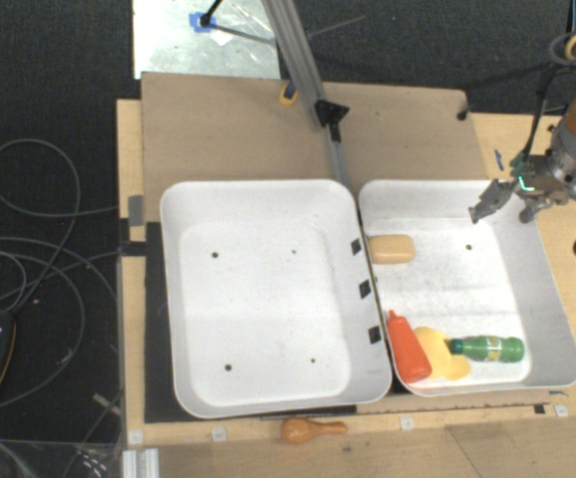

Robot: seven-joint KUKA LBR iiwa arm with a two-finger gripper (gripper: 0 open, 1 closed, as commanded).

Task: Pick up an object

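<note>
In the right bin (542, 267), a tan rounded block (392, 249) lies near the left wall. Along the front wall lie a red bottle (406, 347), a yellow object (439, 353) touching it, and a green bottle (487, 348) on its side. My gripper (501, 213) hangs over the bin's far right corner, well apart from all of them. Its fingers are spread open with nothing between them.
The left bin (183, 267) sits beside the right one, joined by black clips (364, 289). A brown pear-shaped thing (313, 428) lies on the bench in front of the bins. A slanted metal pole (303, 58) crosses the far side.
</note>
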